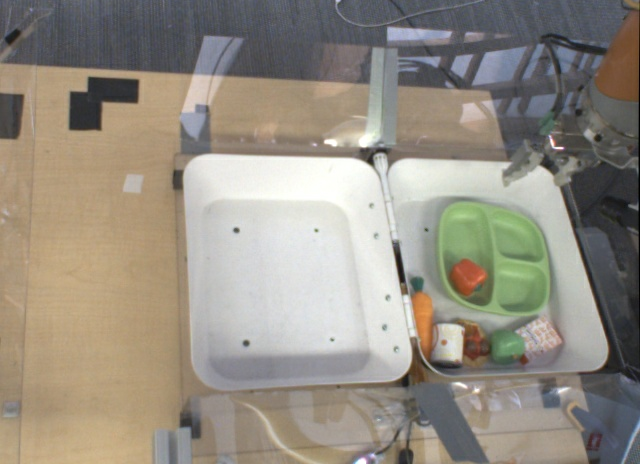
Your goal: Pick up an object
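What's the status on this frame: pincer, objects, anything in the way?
Pincer over right bin's far right corner, nothing between fingers. Red piece in green tray; carrot and small items along near edge. No obstruction.

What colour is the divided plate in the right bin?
Light green; the divided plate shows clearly in the camera view.

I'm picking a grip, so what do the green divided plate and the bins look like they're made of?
The green plate looks like moulded plastic: uniform colour, rounded compartments, soft sheen. The right bin and left bin seem smooth white plastic, matte, with rounded corners; the material is not certain from this view.
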Tool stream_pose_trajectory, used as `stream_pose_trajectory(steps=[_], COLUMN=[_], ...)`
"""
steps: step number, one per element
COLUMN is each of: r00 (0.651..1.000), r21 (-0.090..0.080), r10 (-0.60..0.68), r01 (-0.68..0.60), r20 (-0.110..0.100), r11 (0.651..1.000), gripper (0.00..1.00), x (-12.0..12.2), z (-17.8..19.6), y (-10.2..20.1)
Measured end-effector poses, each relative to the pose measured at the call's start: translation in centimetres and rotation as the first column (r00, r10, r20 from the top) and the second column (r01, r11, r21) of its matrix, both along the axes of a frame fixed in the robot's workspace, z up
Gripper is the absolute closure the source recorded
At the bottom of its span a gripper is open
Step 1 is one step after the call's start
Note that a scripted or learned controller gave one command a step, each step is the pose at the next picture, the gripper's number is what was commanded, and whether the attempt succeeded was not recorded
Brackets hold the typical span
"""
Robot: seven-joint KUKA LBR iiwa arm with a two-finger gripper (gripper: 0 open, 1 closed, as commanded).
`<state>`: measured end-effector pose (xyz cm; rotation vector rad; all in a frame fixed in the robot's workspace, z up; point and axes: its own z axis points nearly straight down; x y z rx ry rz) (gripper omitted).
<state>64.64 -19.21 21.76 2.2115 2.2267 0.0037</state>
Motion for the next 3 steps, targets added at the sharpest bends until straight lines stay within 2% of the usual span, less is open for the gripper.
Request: stream_pose_trajectory(steps=[1,2,3], r00=[1.0,0.985,0.985], r21=[-0.002,-0.004,-0.004], r10=[0.008,0.173,0.173], r01=[-0.008,-0.173,-0.173], r20=[0.006,0.005,0.004], r11=[1.0,0.985,0.985], gripper=[1.0,1.0,0.0], x=[0.2,2.4,2.4], z=[1.3,10.8,10.7], y=[0.1,2.6,2.6])
